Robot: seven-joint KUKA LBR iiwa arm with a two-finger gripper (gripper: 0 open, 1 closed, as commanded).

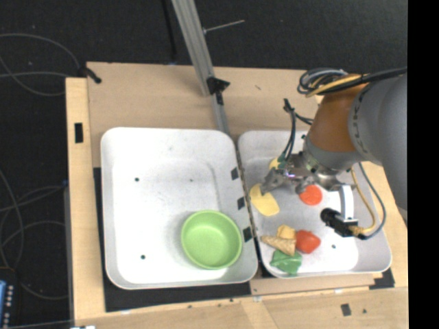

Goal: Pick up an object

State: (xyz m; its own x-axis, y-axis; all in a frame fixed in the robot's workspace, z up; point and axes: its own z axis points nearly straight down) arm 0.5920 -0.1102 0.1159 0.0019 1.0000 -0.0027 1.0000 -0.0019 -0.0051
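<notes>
1. Tan bench board, set on a dark floor, carries the two white bins. The likeliest object to pick is the pale yellow piece, which lies in the right bin close to the wall that bin shares with the left bin.
2. Your gripper hangs just above and beside that yellow piece, on its upper edge. From this slanted view you cannot tell whether the tool is released or clenched, and nothing can be seen held in it.
3. Judge the grasp as not yet made: the piece looks to be resting on the bin floor.
4. Nearest neighbours: an orange ball lies just right of the gripper. A tan cone, a red piece and a green piece cluster nearer the front of the same bin.
5. Risk one: the piece sits so near the shared wall that a descent offset to the left could strike the rim or pin the piece against it.
6. Risk two: the piece looks smooth and rounded, so an off-centre close could squirt it away towards the cone.
7. Risk three: the wrist of the arm is close to the orange ball and could nudge it.
8. Farther out, a green bowl sits in the left bin, well clear of the work.
</notes>
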